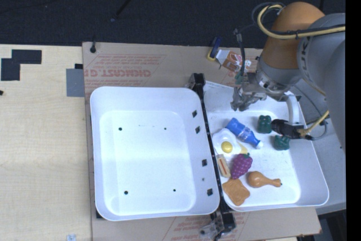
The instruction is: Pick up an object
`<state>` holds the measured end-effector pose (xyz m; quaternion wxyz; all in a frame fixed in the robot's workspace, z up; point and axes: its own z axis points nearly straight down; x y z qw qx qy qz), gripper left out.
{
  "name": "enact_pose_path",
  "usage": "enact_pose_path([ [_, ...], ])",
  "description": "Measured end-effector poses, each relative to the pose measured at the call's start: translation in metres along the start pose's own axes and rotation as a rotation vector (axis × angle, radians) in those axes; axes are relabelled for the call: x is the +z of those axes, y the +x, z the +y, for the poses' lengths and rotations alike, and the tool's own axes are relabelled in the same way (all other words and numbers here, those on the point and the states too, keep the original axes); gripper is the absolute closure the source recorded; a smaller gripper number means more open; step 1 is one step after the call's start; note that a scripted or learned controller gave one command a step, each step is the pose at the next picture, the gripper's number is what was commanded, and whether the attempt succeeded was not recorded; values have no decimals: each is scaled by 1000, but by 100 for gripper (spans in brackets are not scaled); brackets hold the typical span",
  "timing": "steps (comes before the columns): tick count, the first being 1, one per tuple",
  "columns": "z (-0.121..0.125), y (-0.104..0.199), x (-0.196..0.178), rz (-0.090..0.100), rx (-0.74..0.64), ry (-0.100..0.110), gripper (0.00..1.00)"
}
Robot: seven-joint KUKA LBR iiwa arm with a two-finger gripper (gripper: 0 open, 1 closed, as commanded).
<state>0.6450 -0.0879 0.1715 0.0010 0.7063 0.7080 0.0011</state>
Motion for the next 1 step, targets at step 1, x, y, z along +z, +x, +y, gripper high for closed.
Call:
enact_pose_path([
  [1,-1,64,-17,3,-3,3,100],
])
